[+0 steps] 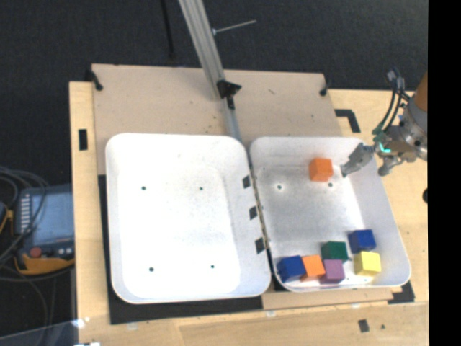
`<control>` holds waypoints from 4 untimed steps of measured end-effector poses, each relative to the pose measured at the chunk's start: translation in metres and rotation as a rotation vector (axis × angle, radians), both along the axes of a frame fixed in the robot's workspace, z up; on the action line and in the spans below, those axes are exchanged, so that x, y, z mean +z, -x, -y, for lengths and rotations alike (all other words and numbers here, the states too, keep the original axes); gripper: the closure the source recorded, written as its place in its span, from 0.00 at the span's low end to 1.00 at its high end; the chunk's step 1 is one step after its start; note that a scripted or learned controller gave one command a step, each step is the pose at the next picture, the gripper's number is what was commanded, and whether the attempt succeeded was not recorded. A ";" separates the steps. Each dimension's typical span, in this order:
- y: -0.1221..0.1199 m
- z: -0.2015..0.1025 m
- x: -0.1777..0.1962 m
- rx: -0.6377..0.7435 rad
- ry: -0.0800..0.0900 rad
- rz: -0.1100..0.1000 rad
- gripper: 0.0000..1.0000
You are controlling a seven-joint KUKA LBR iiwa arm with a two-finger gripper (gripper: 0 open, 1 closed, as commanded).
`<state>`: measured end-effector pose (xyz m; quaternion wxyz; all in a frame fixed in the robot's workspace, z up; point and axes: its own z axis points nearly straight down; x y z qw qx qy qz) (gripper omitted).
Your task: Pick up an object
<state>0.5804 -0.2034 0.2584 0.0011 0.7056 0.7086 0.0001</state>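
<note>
I read no labels. My gripper (369, 158) hangs over the right bin's (374, 200) far right rim, fingers spread, gripping nothing; the orange cube (321, 169) sits just left.

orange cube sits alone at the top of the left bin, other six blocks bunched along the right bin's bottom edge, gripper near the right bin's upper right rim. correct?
One thing is off: the lone orange cube is in the right bin, near its top, not the left bin. The camera view shows it. The other six blocks are bunched along the right bin's bottom edge, and the gripper is near that bin's upper right rim.
</note>
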 end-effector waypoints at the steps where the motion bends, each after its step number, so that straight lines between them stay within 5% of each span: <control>1: -0.002 -0.003 -0.043 -0.003 0.001 -0.004 0.00; 3: -0.007 0.002 -0.156 -0.008 0.000 -0.005 0.00; 4: -0.008 0.003 -0.141 -0.012 0.000 0.002 1.00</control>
